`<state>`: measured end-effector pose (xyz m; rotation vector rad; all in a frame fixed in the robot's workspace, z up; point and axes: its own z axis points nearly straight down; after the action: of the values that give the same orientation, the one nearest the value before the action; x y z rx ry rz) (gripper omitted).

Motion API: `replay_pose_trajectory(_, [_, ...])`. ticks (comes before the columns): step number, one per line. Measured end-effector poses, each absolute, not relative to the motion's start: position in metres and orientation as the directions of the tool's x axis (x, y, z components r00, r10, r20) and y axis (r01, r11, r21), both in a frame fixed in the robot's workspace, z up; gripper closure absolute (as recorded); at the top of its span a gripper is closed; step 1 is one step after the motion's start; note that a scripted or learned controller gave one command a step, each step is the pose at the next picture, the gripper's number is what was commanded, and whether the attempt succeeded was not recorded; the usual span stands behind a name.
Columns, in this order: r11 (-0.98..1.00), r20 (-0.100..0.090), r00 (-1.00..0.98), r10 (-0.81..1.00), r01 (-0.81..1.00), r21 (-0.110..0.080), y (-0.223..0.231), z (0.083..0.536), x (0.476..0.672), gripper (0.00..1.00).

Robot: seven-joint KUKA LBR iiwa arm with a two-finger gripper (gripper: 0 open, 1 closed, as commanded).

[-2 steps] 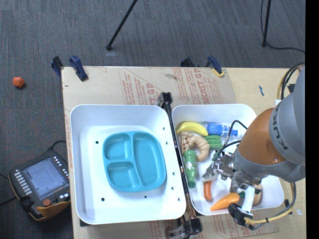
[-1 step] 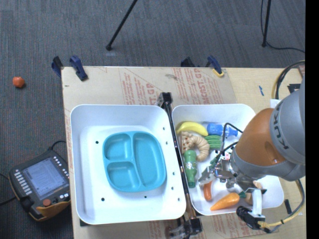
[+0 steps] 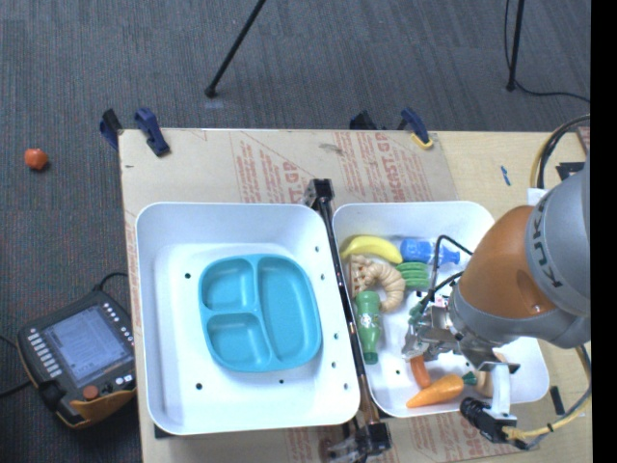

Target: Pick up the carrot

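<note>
carrot (image 3: 436, 391) beside small orange piece (image 3: 418, 371), green bottle (image 3: 368, 323) nearby

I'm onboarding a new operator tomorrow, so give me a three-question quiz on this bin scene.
1. True or false: the carrot lies in the same bin as the blue tray.
2. Which lies nearest the carrot: A) banana B) green bottle C) gripper?
3. Fill in: the blue tray has ___ compartments.

Key: 1. False, it lies in the right bin, near the front edge. 2. C. 3. Three.
</note>
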<state>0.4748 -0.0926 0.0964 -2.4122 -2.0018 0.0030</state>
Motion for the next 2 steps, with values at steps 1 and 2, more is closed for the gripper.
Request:
replay_pose_trajectory(1, [-0.559, 0.0, 0.559, 0.829, 0.829, -0.004, -0.0975, 0.0869, 0.4747, 1.0])
replay_pose_trajectory(2, [-0.559, 0.0, 0.559, 0.829, 0.829, -0.004, -0.0974, 0.0869, 0.4748, 0.0])
